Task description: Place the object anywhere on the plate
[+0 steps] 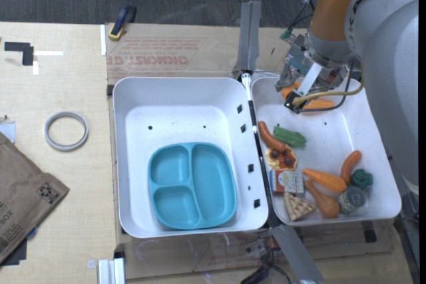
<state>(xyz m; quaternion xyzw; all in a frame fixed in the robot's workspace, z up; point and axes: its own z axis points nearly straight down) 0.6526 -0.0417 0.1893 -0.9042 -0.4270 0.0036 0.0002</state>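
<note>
A blue three-compartment plate [193, 184] lies in the left white bin [133, 103] with nothing on it. My gripper [298, 88] hangs low over the far end of the right bin [383, 143], under the orange wrist band. An orange toy piece [318, 104] lies just beside it on the bin floor; whether the gripper holds it is hidden. Further forward in that bin lie a red sausage [265, 135], a green vegetable [289, 137], a pizza slice [281, 157], a carrot [324, 179] and several other toy foods.
The grey divider post [250, 36] rises between the bins at the back. On the bench to the left lie a tape roll [66, 130], a cardboard box [23, 196] and a blue and yellow tool [122, 20].
</note>
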